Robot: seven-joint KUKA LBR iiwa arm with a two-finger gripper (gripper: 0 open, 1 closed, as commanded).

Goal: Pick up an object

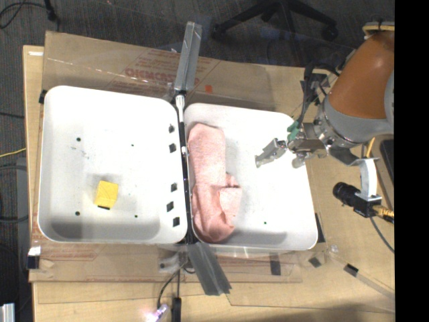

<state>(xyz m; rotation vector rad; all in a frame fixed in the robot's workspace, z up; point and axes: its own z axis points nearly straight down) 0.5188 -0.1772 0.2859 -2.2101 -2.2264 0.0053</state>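
Two candidates: pink cloth [208, 180], yellow block [106, 194]. End effector [268, 154] hovers right bin; its state we cannot tell. Next, we judge: descend onto cloth.

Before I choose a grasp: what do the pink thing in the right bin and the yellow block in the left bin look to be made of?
The pink thing looks like soft cloth, matte and fuzzy, with folds and a flap turned over near its lower end. The yellow block looks like foam or sponge, dull with squared edges, though it could be hard plastic or wood.
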